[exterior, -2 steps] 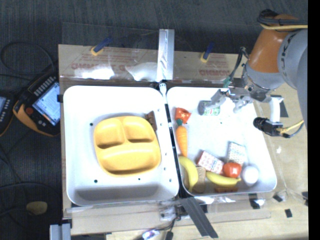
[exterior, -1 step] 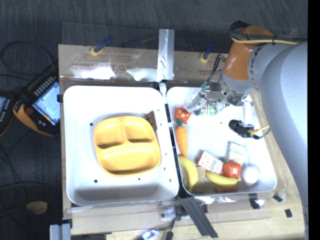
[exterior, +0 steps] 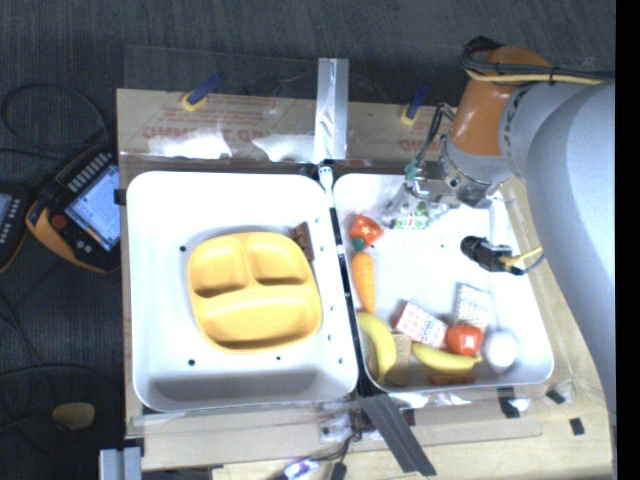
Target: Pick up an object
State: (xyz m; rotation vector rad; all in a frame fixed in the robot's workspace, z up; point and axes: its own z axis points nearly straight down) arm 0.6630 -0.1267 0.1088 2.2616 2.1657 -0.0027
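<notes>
My gripper (exterior: 412,208) hangs over the far end of the right bin (exterior: 520,313), close to its back wall. A small green and white thing (exterior: 412,219) shows right at its tip; whether it is held is unclear. To the gripper's left lies a red pepper-like toy (exterior: 365,230), with an orange carrot (exterior: 364,280) just in front of it. At the bin's near end lie two yellow bananas (exterior: 378,343) (exterior: 440,358), a patterned box (exterior: 419,323), a second pale box (exterior: 472,304), a red tomato (exterior: 463,340) and a white ball (exterior: 500,348).
The left bin (exterior: 160,368) holds a yellow divided plate (exterior: 255,288), with a small brown thing (exterior: 301,237) at the plate's far right corner. A handheld pendant (exterior: 85,213) lies on the floor to the left. Blue clips (exterior: 203,91) hold plastic sheeting behind the bins.
</notes>
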